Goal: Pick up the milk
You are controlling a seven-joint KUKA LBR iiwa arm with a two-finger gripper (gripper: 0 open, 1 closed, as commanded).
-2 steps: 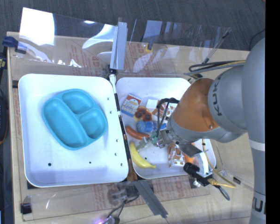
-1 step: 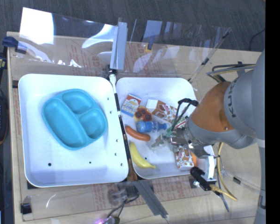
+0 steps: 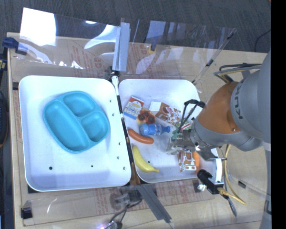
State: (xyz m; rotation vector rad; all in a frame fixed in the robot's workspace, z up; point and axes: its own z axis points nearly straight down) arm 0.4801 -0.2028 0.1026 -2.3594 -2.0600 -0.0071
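Observation:
A small blue and white carton with an orange top, which looks like the milk (image 3: 133, 107), lies in the upper left of the right bin (image 3: 155, 86). My gripper (image 3: 178, 141) is low over the right half of that bin, well to the right of and below the carton. It sits just past the cap end of a blue bottle (image 3: 155, 129). The arm's grey and orange wrist covers the bin's right edge.
Around the gripper lie a brown and white carton (image 3: 169, 112), a red berry cluster (image 3: 145, 116), a sausage (image 3: 140, 136), a banana (image 3: 144, 161), another small carton (image 3: 186, 160) and a carrot (image 3: 196, 160). The left bin (image 3: 33, 166) holds a blue divided plate (image 3: 76, 120).

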